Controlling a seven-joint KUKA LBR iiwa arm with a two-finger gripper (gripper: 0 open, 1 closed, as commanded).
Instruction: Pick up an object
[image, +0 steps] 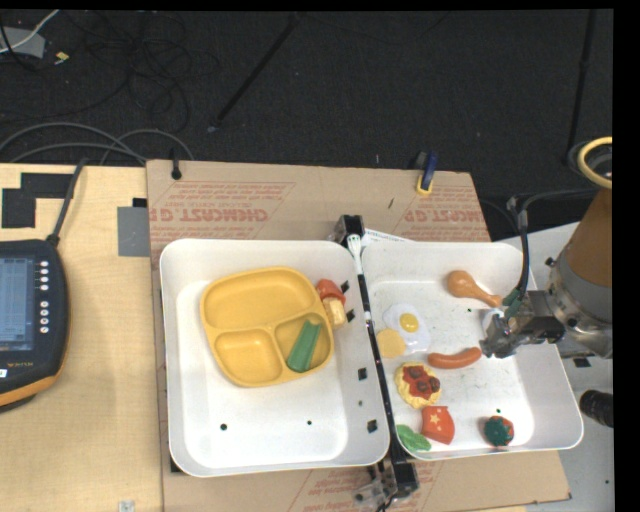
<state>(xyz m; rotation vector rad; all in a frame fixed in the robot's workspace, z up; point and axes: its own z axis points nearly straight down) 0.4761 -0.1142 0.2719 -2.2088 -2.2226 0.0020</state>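
Left bin (190, 400): a yellow divided plate (262, 325) is held, with a green pickle-like piece (304, 345) in its right compartment. Right bin (560, 425): a fried egg (407, 322), pizza slice (418, 383), red piece (438, 424), sausage (455, 358), drumstick (470, 286) and green-red ball (498, 430) are laid out. The gripper (497, 341) is seen just right of the sausage's end, nothing clamped; finger spread cannot be told. Bare floor is left along the bin's right wall.
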